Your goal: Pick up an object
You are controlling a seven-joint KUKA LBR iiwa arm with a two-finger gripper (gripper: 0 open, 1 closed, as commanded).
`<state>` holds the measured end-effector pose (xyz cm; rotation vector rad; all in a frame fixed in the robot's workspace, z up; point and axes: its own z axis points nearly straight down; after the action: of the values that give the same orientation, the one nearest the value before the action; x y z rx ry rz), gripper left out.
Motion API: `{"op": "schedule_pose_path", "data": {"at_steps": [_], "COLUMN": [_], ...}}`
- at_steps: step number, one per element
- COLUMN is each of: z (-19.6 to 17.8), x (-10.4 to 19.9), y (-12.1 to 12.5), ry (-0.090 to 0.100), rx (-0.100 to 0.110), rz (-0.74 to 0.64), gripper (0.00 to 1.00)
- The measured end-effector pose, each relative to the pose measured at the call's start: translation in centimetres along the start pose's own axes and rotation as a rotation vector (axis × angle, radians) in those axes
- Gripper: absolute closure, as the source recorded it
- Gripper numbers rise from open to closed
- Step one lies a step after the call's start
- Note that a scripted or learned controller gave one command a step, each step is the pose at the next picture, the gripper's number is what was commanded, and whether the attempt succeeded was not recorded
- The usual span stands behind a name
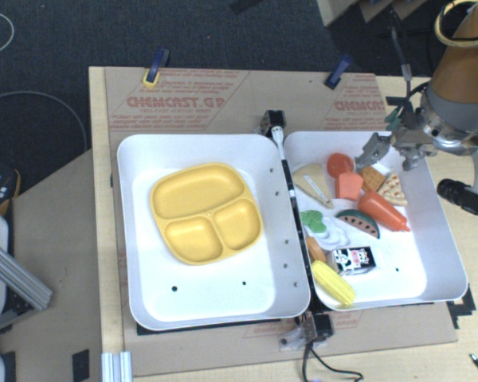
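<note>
Nothing is lifted yet. The gripper [390,151] hangs over the right bin's [430,253] far edge, fingers apart and bare; the toy food [358,205] lies below, the grasp yet to come.

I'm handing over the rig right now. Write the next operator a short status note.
Gripper: hovering over the right bin's far corner, nothing visibly held.
Right bin holds the toy food: tomato, carrot, watermelon slice, corn cob, among others.
Left bin holds a yellow divided plate.
Done: no pick yet.
Left: grasp and lift one object.
</note>
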<state>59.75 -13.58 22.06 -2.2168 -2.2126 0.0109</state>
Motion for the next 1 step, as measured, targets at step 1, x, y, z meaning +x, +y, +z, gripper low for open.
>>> {"op": "schedule_pose_path", "data": {"at_steps": [1], "z": [-0.68], "x": [0.01], "y": [0.26], "ry": [-0.002], "rx": [-0.013], "rz": [-0.002], "gripper": [0.0]}}
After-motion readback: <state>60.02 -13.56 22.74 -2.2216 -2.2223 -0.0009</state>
